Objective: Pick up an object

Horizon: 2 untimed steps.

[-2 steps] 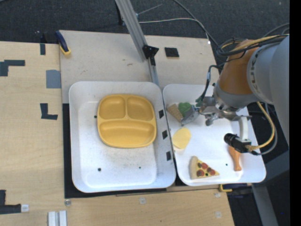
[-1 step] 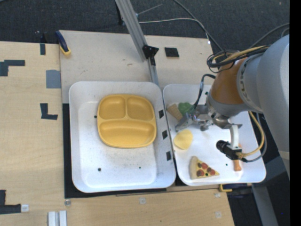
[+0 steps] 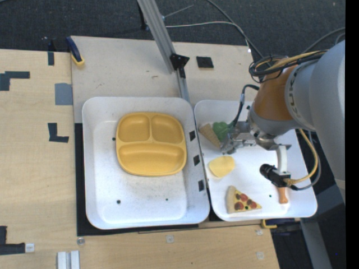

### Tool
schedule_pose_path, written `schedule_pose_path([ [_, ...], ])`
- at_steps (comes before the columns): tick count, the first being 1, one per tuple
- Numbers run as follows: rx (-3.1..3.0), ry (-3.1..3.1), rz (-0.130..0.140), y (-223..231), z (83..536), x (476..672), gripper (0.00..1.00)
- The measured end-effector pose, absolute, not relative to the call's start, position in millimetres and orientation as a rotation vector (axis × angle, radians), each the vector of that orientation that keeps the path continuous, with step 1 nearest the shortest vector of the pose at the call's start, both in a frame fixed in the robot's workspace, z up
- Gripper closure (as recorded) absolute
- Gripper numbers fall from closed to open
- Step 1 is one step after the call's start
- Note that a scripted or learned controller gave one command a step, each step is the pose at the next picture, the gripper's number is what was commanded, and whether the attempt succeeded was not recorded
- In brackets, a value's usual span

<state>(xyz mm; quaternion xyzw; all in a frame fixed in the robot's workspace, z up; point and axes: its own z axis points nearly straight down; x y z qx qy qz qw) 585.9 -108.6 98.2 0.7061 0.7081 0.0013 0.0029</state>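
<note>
The claw (image 3: 231,144) is seen lowered into the right bin (image 3: 300,206), at its upper left part; whether it is open or closed cannot be told, as the tips are dark and blurred against the items beneath. A green, rounded object (image 3: 221,129) lies touching or just beside the claw, on its upper left. A tan, wedge-shaped piece (image 3: 209,134) is seen against the green object, toward the bin's left wall. A pale yellow, smooth, roundish piece (image 3: 221,166) lies just below the claw, apart from it. A toy pizza slice (image 3: 241,200), triangular with red dots, rests near the bin's lower edge. In the left bin (image 3: 101,206) a yellow, matte, three-compartment plate (image 3: 151,143) is recorded. Both bins stand on the table (image 3: 33,161).
</note>
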Motion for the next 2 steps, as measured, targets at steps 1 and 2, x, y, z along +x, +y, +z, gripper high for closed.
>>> schedule_pose_path([
  [1,2.218,2.221,0.004,-107.3,161.7,587.7,1.00],
  [2,2.217,2.223,0.003,-98.5,218.4,583.4,1.00],
])
